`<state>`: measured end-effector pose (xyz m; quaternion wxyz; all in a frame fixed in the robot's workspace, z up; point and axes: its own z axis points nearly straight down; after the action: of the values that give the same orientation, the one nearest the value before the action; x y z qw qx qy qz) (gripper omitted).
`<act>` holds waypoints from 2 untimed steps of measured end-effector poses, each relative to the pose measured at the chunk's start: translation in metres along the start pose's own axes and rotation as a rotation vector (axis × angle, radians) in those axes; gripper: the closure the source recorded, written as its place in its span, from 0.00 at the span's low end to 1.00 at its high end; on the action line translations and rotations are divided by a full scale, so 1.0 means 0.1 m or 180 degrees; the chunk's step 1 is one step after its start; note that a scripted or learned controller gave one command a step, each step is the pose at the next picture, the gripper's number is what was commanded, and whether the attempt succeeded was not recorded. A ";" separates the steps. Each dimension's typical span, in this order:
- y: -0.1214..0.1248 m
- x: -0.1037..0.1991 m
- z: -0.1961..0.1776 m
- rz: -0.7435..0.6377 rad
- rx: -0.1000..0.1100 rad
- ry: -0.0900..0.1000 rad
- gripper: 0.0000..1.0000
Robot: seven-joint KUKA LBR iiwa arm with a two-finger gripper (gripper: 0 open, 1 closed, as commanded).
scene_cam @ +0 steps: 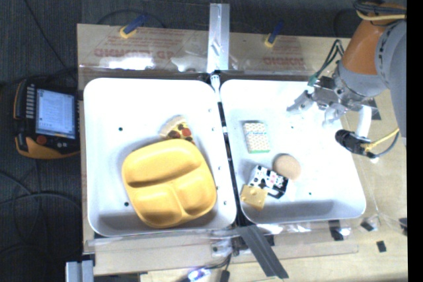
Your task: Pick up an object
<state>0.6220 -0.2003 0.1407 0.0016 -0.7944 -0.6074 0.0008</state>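
The gripper [316,101] hovers over the right bin [330,188] at its one o'clock corner, fingers spread apart and holding nothing. Toward seven o'clock from it lie a patterned card [256,137], a tan round object [287,166], a black-and-white item [269,180] and a yellow block [253,196]. The left bin [106,109] holds a yellow divided tray [169,183].
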 end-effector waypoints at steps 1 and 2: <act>0.00 0.01 -0.09 -0.0008 0.0007 -0.0002 1.00; 0.00 0.01 -0.09 -0.0007 0.0007 -0.0003 0.00</act>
<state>0.6221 -0.1992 0.1493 0.0022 -0.7937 -0.6083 0.0019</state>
